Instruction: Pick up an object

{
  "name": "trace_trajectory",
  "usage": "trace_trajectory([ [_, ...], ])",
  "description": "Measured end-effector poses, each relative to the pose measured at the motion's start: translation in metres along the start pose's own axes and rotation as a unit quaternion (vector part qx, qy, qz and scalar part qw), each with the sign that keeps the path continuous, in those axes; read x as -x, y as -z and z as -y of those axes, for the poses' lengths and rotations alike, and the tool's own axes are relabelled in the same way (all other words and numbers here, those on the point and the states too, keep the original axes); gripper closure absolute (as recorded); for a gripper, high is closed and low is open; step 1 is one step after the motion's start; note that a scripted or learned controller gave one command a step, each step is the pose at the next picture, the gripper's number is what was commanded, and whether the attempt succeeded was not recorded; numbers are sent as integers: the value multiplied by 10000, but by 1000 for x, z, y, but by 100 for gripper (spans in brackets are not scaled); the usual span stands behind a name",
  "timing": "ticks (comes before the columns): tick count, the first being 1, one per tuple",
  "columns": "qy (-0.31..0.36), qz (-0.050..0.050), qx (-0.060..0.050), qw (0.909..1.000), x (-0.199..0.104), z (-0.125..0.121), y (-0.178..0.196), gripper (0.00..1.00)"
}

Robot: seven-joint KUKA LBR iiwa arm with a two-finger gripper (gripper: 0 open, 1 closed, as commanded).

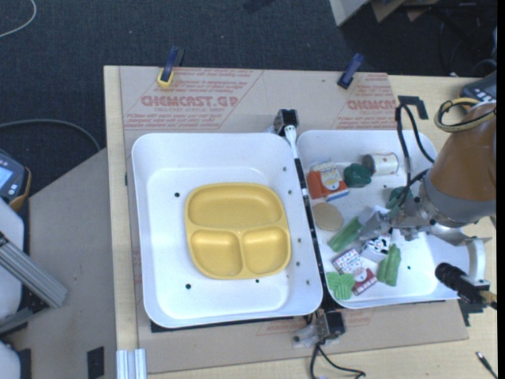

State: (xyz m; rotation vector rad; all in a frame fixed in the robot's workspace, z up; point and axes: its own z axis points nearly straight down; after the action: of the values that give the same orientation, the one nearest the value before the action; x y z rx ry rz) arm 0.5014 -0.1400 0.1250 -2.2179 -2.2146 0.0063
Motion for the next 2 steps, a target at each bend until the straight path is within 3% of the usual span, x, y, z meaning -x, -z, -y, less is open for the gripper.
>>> trace_trajectory([
  [1, 2, -1, 12, 10000, -1, 1, -43, 0],
  [2, -1, 14, 50, 10000, 0, -1, -29, 100],
])
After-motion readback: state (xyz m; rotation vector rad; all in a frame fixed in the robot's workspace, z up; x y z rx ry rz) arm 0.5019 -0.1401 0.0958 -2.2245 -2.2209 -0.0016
